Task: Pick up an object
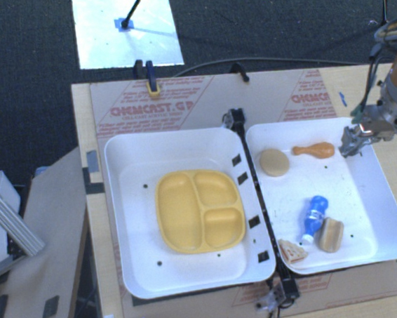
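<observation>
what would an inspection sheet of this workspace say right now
surface: bench bearing left bin and right bin
job's things: round tan piece, orange drumstick-shaped toy, blue bottle, tan block, wedge, all in right bin
clutter: yellow divided tray in left bin
grippers: gripper above right bin's upper right edge, holding nothing seen
cables: black cable along bench's far edge
surroundings: dark carpet, pale sheet

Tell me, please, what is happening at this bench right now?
A grey arm reaches in from the right, and its claw sits at the right bin's far right rim with nothing visible in it. That bin holds a tan disc, an orange drumstick-shaped toy, a blue bottle, a tan block and a small wedge. The left bin holds a yellow divided tray.
</observation>
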